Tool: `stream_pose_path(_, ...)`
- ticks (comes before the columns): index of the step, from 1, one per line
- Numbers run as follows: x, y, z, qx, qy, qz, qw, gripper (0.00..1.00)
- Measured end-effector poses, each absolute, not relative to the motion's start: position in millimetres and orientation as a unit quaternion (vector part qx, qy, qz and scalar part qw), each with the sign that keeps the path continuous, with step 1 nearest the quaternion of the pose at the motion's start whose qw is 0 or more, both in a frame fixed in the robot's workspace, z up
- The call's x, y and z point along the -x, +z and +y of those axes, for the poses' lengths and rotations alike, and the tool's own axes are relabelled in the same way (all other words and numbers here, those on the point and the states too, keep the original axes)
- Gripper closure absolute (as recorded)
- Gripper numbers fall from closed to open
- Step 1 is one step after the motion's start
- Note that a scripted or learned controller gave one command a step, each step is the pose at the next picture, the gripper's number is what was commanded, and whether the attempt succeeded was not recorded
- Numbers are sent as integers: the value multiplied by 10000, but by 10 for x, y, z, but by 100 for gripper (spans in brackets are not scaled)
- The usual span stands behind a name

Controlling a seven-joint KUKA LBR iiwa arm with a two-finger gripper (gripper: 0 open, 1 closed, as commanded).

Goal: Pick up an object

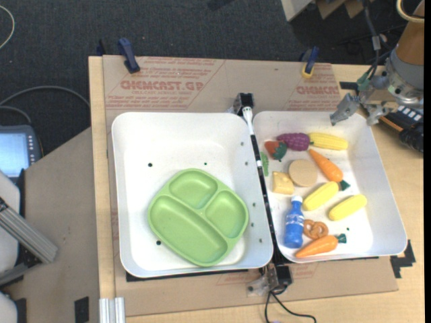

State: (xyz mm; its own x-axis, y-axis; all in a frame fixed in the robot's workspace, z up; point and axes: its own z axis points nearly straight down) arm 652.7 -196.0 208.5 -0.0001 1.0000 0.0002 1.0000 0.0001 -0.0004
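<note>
A: Start big. What sits where?

B: On the bench point(202, 79), the left bin point(135, 140) holds a green divided plate point(197, 215), smooth moulded plastic with three wells. The right bin point(384, 180) holds the toy food, all likely light, hollow and stiff.

A: And the gripper?

B: The gripper point(357, 106) hangs over the right bin's far rim with nothing between its prongs; whether it is wide or narrow I cannot tell from here.

A: Best candidate?

B: Probably the corn cob point(328, 140), nearest it, beside the purple grapes point(293, 140). Bumpy surface, rounded, so I would close across its short width at the middle. The two yellow pieces point(335, 201) look slicker and may roll.

A: The rest?

B: Two tapered orange carrots point(326, 166), one far, one near; take the thick end. The blue bottle point(294, 223) lies flat, narrow and glossy. The tan disc point(303, 173) and cheese wedge point(283, 182) sit low, touching, hard to get under. The pretzel point(314, 229) is smallest and thin.
</note>
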Motion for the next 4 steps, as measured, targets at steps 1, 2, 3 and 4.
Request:
stream_pose_path(1, -6250, 768, -2045, 7078, 25, -7064, 45, 0)
stream_pose_path(2, -6294, 959, -2053, 7070, -6, -7072, -21, 100)
stream_pose_path(3, -5655, 838, -1362, 7060, 7, -7082, 39, 100)
stream_pose_path(4, -5904, 1307, -1875, 7080, -7, -7062, -36, 100)
